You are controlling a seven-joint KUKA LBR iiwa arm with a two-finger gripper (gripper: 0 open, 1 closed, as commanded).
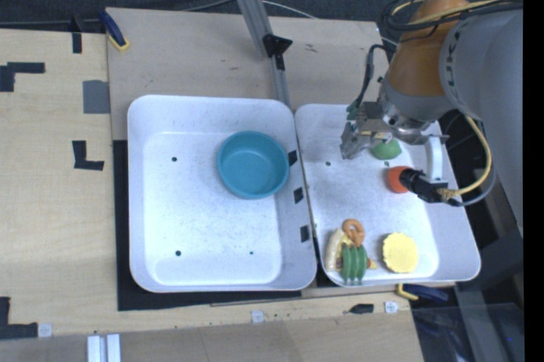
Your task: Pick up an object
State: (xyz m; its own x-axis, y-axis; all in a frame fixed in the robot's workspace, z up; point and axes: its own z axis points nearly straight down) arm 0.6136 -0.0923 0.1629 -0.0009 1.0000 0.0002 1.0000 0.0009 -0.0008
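My gripper (pixel 354 144) hangs over the upper part of the right bin (pixel 340 190), its dark fingers pointing down at bare bin floor. A small green object (pixel 388 149) lies just to its right, partly under the wrist. A red-orange round object (pixel 397 179) sits lower right of the gripper. At the front of the right bin lie a toy with a yellow, green and orange body (pixel 348 251) and a round yellow piece (pixel 399 253). Nothing shows between the fingers.
A blue bowl (pixel 252 164) stands in the left bin (pixel 170 207), near its right wall. A grey metal pole (pixel 253 12) slants down to the seam between the bins. Cables loop behind the arm at the upper right.
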